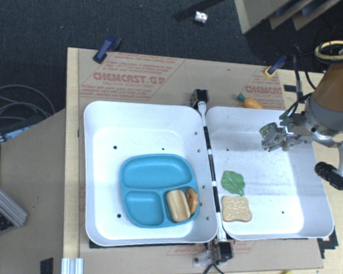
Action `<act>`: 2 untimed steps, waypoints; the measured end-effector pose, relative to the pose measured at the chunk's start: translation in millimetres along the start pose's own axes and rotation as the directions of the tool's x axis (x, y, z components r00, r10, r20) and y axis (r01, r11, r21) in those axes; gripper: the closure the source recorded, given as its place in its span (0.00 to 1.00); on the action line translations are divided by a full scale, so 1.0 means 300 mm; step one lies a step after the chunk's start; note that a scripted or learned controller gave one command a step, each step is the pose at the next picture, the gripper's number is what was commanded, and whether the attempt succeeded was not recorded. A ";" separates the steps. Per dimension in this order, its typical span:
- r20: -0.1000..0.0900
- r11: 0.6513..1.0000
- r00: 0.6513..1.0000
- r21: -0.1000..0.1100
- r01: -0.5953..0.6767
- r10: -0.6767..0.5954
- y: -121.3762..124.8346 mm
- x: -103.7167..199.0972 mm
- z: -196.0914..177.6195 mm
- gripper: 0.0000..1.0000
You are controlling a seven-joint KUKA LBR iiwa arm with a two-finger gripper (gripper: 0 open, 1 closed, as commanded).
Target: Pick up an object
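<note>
Fingers (pixel 270 136) of mine hover over the right bin's (pixel 306 225) far part, apparently gripping nothing; their gap I cannot tell; green leaf (pixel 233 182) and cracker (pixel 236 209) lie nearer.

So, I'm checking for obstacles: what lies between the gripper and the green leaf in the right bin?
Bare white floor of the right bin separates the gripper and green leaf, in the camera view.

A dark carpeted floor (pixel 63 14) is seen around a brown cardboard-covered bench (pixel 140 78). Loose cables (pixel 15 108) are coiled far left of the gripper (pixel 271 136).
</note>
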State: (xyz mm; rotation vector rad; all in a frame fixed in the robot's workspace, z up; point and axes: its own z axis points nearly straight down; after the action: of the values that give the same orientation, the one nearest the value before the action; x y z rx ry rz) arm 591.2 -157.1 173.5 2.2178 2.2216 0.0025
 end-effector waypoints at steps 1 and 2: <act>-0.002 1.000 1.000 0.004 0.000 0.000 -0.077 0.202 -0.123 1.00; -0.002 1.000 1.000 0.005 -0.001 0.001 -0.155 0.330 -0.172 1.00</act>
State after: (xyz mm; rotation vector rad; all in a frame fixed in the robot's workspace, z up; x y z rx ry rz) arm 544.2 -58.0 225.0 2.2228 2.2244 -0.0009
